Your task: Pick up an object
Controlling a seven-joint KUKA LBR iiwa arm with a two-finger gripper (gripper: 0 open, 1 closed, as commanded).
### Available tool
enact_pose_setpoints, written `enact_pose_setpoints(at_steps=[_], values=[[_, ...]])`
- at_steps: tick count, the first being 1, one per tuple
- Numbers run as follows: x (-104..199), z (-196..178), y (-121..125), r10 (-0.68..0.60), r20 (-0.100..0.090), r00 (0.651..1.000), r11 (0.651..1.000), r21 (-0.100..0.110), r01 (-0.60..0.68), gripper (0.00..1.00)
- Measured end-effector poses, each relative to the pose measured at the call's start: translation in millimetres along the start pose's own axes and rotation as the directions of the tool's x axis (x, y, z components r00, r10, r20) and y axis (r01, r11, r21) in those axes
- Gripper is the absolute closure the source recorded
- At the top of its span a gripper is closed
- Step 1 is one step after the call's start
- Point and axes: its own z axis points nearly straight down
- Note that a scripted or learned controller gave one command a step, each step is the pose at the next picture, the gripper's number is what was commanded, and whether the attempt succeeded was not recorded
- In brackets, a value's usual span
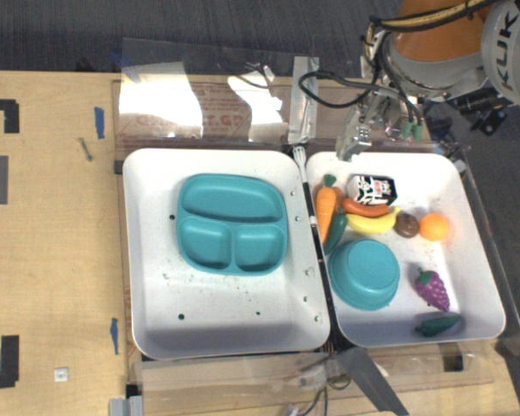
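Note:
The right white bin (477, 232) holds several toy foods. An orange carrot (327, 208) lies by its left wall, with a yellow banana (371, 224) beside it. A black-and-white packet (373, 186) sits at the back. A brown ball (406, 224) and an orange (433, 227) rest to the right. Nearer the front are a teal bowl (365, 273), purple grapes (432, 289) and a dark green piece (438, 324). My gripper (354, 144) hangs above the bin's back rim, just behind the packet, with nothing visible in it.
The left white bin (147, 276) holds a teal divided tray (232, 224). A clear plastic sheet (208, 102) lies behind the bins. Cables (329, 89) loop near the wrist. Tan bench surface (43, 232) stretches to the left.

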Motion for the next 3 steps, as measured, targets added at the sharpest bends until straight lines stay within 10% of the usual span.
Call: enact_pose_setpoints(at_steps=[1, 2, 3], values=[[25.5, 81.4, 25.7, -0.139, -0.014, 0.990, 0.990, -0.001, 0.139, 1.00], [22.2, 31.5, -6.0, -0.288, 0.000, 0.958, 0.958, -0.001, 0.288, 1.00], [6.1, 21.1, 76.9, -0.367, -0.003, 0.930, 0.930, -0.005, 0.366, 1.00]])
